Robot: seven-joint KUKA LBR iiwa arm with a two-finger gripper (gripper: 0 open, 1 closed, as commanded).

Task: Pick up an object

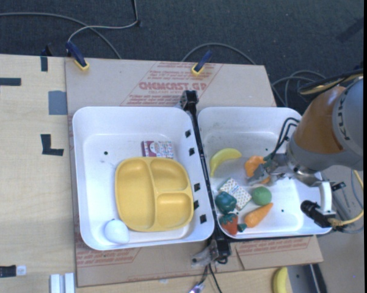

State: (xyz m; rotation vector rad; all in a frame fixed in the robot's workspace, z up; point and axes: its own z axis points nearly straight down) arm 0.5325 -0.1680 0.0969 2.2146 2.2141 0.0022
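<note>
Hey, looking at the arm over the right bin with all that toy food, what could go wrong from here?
1. The gripper sits at the orange piece, but a firm hold isn't clear, so it may slip off when lifted.
2. The green ball, carrot and checkered block lie crowded just below; the fingers could knock them or catch two at once.
3. The banana is close by and could be pushed toward the bin's wall.

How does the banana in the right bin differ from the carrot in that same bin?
The banana is yellow and curved; the carrot is orange, straight and tapered. The banana lies near the bin's far left side, apart from other items; the carrot lies at the near side, beside a green ball. Both are toy foods lying flat in the right bin.
</note>
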